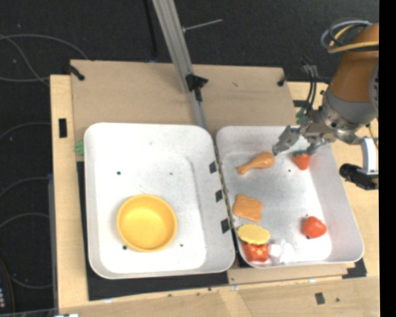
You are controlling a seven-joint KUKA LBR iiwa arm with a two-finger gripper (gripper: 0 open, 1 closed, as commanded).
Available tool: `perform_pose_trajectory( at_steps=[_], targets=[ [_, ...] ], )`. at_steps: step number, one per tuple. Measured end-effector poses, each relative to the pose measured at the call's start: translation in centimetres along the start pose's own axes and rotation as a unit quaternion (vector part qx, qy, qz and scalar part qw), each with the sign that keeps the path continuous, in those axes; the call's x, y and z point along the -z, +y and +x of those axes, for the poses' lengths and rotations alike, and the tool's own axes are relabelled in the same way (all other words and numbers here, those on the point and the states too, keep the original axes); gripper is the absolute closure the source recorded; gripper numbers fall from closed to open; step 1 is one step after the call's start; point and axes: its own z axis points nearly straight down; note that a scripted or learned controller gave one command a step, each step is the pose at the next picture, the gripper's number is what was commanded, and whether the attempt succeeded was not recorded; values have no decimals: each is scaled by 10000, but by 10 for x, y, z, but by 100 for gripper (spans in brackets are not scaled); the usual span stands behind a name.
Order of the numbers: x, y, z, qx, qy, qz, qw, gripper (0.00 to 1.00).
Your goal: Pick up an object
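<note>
My gripper (298, 145) hangs over the far right part of the right bin (330, 197), open, with nothing between its fingers. A small red toy (301, 161) lies just below its fingertips, apart from them. A tan drumstick (256, 163) rests to the left of the gripper. Nearer the front lie a toast-coloured slice (247, 208), a yellow-topped red piece (254, 237) and a red round fruit (313, 226).
The left bin (152, 150) holds a yellow bowl (146, 222) at its front. A metal pole (178, 45) slants down to the gap between the bins. Small white bits (282, 251) sit in the right bin's front corner.
</note>
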Motion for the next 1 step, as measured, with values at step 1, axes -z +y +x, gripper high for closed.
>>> perform_pose_trajectory(
  at_steps=[1],
  targets=[
    [0,0,0,3,-2,2,10000,0]
  ],
)
